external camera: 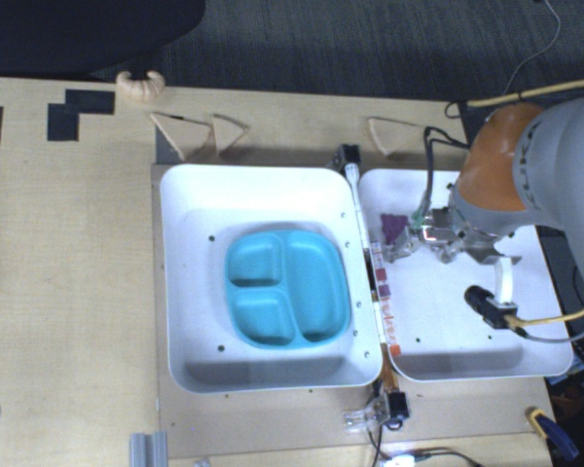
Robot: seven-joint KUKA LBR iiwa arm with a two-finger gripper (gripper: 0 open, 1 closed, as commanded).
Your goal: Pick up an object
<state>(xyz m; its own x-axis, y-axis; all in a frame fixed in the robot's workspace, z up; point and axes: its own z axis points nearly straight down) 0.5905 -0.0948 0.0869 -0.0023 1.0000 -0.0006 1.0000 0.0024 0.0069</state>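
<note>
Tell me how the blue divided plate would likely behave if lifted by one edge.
The blue plate looks like moulded plastic, so probably stiff and light. It lies flat in the left bin, so a push should slide it, not roll it. Its smooth rim may slip when pinched.

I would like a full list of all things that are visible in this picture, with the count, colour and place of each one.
bench: 1, pale wood, under everything
bins: 2, white, side by side on the bench; left bin, right bin
divided plate: 1, blue, three compartments, middle of the left bin
purple object: 1, dark purple, small, far left part of the right bin
arm: 1, grey with orange band, reaching from the right over the right bin
gripper: 1, metal grey, right beside the purple object
</note>
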